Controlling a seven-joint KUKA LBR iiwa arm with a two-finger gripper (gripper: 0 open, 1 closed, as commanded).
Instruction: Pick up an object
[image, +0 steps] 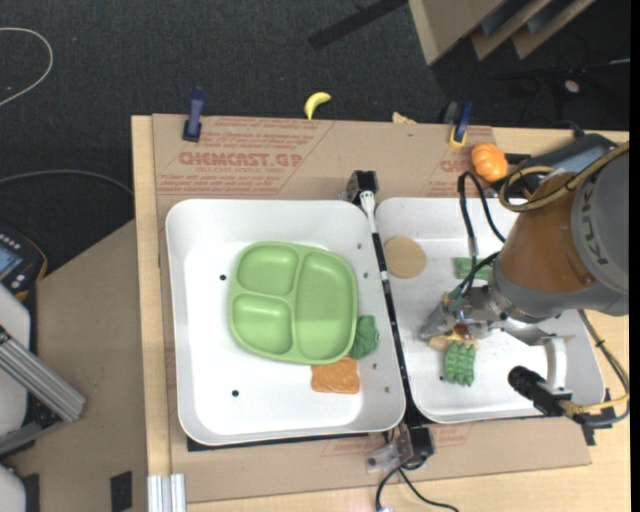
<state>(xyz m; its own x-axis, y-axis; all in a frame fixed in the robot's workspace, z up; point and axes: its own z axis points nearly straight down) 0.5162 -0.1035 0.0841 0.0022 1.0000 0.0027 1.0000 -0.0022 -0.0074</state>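
The cardboard-covered table (250, 150) carries two shallow white bins, and the left white bin (200, 300) holds a green three-compartment plastic plate (295, 302) with a small orange block (335, 377) just below it and a dark green scrap (364, 336) at its lower right edge. My grey arm with the orange band (555, 250) reaches over the right white bin (440, 400), where a round tan disc (405, 257) lies near the upper left. My jaws (450, 325) sit low just above a green ridged toy piece (460, 362), which lies right below them, and I cannot tell how far apart they stand.
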